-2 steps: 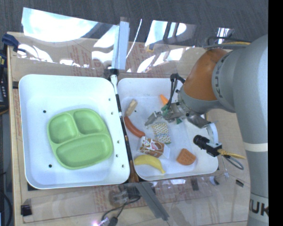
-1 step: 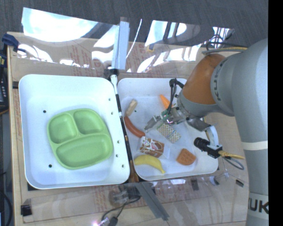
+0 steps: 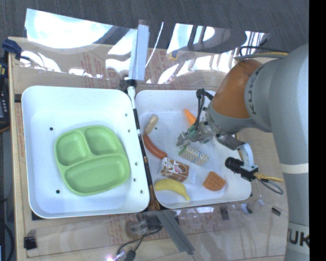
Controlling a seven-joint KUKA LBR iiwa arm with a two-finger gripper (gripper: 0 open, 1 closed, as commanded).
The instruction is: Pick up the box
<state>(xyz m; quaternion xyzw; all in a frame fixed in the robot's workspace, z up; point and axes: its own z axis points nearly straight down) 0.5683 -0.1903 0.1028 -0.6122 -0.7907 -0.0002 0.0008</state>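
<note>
The box is small, brown and white with a printed face, and lies flat in the right bin near its front. My gripper hangs over the middle of that bin, up and to the right of the box and apart from it. A grey patterned block lies just below the gripper, between it and the box.
Around the box lie a yellow banana, a red sausage, a bread roll, a carrot and an orange wedge. The left bin holds a green divided plate. The arm covers the right bin's right side.
</note>
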